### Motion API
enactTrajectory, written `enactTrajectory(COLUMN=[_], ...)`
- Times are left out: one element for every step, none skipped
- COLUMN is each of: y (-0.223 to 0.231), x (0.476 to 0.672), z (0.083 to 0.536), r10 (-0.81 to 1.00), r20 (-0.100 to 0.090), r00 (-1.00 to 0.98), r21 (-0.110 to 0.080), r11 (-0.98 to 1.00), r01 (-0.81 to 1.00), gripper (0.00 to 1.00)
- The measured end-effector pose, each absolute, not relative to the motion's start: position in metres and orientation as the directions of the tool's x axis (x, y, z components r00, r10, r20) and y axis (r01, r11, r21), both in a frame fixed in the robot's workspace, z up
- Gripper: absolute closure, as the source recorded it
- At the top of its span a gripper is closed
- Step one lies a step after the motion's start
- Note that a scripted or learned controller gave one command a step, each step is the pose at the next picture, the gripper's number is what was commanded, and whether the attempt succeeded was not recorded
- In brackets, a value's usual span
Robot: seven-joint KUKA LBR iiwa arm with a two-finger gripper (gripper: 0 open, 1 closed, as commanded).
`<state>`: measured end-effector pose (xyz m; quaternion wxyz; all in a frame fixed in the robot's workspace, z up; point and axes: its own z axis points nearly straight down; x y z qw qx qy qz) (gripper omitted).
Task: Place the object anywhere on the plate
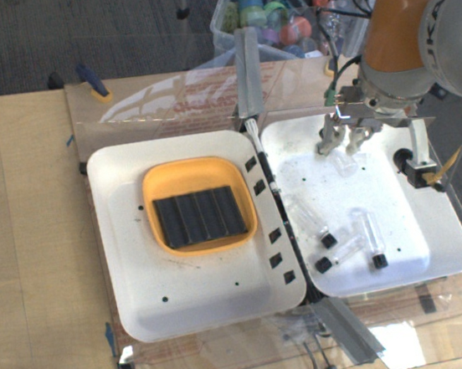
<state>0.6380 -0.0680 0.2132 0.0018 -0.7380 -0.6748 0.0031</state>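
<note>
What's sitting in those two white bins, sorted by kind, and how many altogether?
Orange plate: 1
Black ridged block on the plate: 1
Clear tubes with black caps, right bin: 3
Total: 5

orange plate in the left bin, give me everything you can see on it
The orange plate is a rounded-square dish with a raised rim, plastic by the look of it, lying flat and upright in the upper middle of the left bin. A dark ribbed rectangular object covers most of its lower half and reaches its near rim, turned slightly off the plate's edges. Nothing else touches it. The gripper hangs over the right bin, far from it.
</note>
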Motion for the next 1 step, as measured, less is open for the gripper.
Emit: enactTrajectory(y=[-0.054], x=[0.6672], z=[0.1805], r10=[0.981], r20=[0.0], r00=[-0.195], r21=[-0.003], r11=[0.195], r01=[0.981], gripper=[1.0])
